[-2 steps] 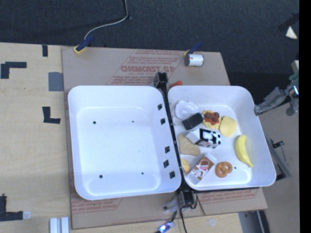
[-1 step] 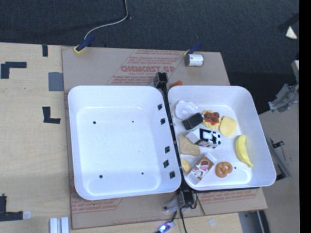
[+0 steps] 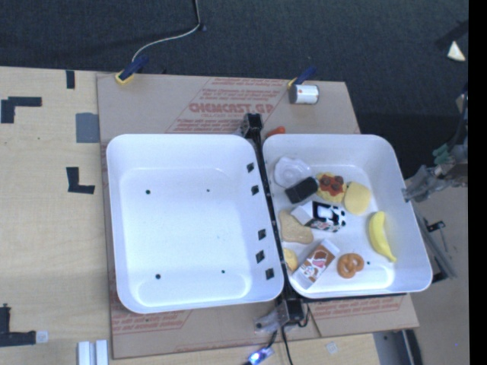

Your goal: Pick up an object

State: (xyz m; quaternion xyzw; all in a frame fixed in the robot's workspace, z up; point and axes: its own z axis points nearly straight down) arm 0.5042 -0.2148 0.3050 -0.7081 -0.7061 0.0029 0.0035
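Note:
The right bin (image 3: 396,166) holds several small objects. A yellow banana (image 3: 380,236) lies near its right wall, with a yellow round piece (image 3: 357,198) above it. A red and yellow toy (image 3: 330,182), a black block (image 3: 302,189) and a pale clear lid-like item (image 3: 288,171) sit near the bin's upper middle. A black-and-white item (image 3: 327,215) lies at the centre, a tan bread-like piece (image 3: 295,229) to its left. Along the front are a brown pretzel (image 3: 350,265), a small printed carton (image 3: 316,264) and a yellow bit (image 3: 290,259).
The left bin (image 3: 122,204) adjoins the right one along a black divider (image 3: 262,204). Both stand on a cardboard sheet (image 3: 228,101) with a small silver cylinder (image 3: 306,93) at the back. Grey metal hardware (image 3: 434,177) juts in beside the right bin's right wall.

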